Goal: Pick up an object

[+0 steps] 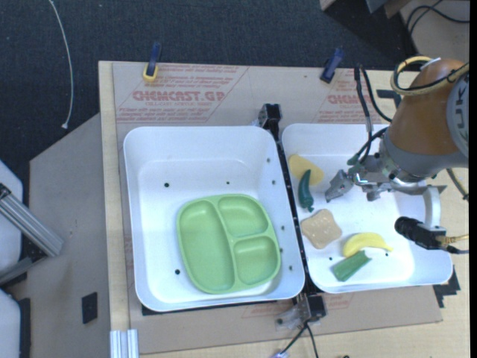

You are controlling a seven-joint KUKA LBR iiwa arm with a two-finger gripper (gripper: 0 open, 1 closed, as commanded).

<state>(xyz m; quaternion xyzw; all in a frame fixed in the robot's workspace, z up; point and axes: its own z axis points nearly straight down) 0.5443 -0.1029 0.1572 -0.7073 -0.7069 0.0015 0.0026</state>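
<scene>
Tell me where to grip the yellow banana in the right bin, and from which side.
Grip the yellow banana across its thick middle, coming straight down from above. It lies flat and curved on the right bin's floor. The green block touches its near-left end, so I would avoid that end.

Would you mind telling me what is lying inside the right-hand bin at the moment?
A yellow wedge, teal pepper, beige slice, banana and green block lie there. The arm covers the far right corner.

The 2 white bins [141,200] look like smooth, glossy plastic, the green divided plate [227,242] like matt plastic, and the bench board [119,110] like brown printed paper.
</scene>
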